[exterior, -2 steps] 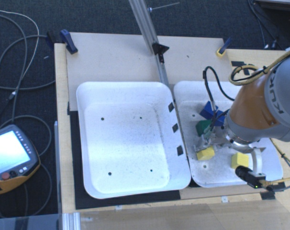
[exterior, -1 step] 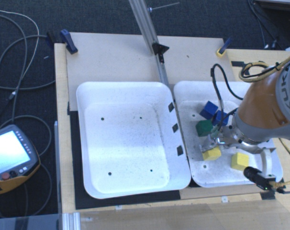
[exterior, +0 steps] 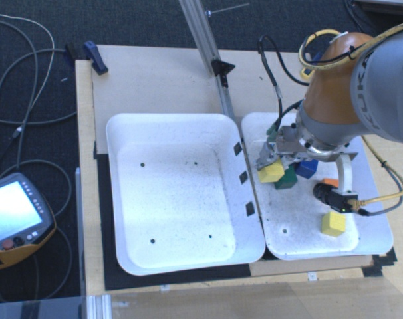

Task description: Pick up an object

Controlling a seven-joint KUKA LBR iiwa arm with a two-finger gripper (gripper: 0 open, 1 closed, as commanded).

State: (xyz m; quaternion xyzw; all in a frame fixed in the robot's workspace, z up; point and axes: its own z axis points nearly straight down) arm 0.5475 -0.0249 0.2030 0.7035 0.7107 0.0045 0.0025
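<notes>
Right now your pale wooden desk [exterior: 155, 78] carries two shallow white plastic bins side by side: the left bin [exterior: 175, 191] and the right bin [exterior: 301, 241]. Your grey arm with its orange band [exterior: 341, 85] reaches down over the right bin's far half. Its pincer [exterior: 276, 157] sits low near the bin's left wall; you cannot tell whether it is clenched or released. A yellow block [exterior: 271, 173] lies just under and beside the pincer, touching a dark green block [exterior: 286, 180], with a blue block [exterior: 307, 169] just to their right. A second small yellow cube [exterior: 333, 223] lies well apart, towards the near right corner.
</notes>
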